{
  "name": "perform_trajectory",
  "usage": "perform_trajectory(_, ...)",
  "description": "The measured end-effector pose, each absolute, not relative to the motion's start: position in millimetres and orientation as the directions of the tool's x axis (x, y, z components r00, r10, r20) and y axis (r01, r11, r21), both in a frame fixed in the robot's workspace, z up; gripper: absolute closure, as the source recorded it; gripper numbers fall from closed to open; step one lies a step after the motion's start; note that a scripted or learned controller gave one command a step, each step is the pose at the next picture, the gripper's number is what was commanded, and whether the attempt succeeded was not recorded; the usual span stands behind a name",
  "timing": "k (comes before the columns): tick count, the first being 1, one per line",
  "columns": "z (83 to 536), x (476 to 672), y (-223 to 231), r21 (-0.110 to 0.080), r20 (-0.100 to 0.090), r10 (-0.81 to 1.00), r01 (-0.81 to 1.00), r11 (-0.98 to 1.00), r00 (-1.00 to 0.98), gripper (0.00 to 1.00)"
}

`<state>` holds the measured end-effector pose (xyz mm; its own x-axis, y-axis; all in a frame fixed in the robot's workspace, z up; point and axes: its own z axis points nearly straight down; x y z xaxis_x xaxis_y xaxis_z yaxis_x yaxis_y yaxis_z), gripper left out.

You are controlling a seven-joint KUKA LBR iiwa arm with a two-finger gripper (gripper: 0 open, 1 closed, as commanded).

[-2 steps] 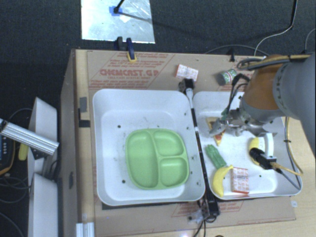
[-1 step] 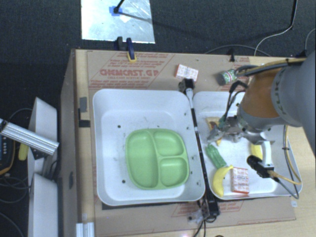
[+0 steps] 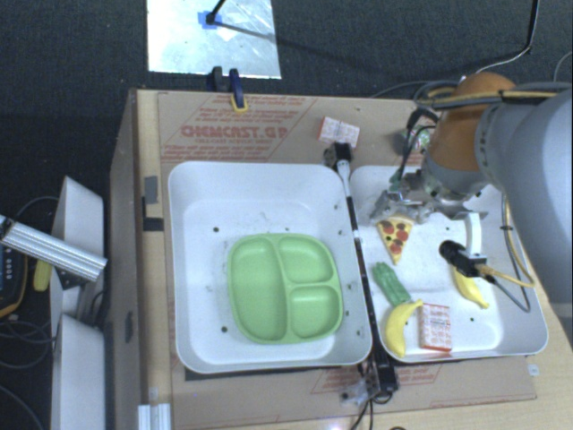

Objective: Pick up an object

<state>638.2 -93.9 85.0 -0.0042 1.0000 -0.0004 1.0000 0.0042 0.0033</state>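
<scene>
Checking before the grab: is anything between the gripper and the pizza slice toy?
Nothing visible. The gripper hangs just above the pizza slice in the right bin; the green pickle and bananas lie farther along.

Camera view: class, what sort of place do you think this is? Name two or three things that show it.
Probably a robotics lab's picking test bench: a robot arm reaches over two white bins, toy food such as a pizza slice and a banana serves as practice objects, and loose cables run across the floor.

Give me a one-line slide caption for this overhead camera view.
Gripper poised above pizza slice in right bin; green plate in left bin.
</scene>
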Motion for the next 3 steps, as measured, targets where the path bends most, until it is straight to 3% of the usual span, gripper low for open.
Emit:
perform_trajectory(1,84,616.1,-84,0.001,0.000,1.000,1.000,0.001,-0.001,0.00)
perform_trajectory(2,96,617.1,-85,0.004,0.000,1.000,1.000,0.002,-0.002,1.00)
perform_trajectory(3,186,612.3,-46,0.004,0.000,1.000,1.000,0.005,-0.005,1.00)
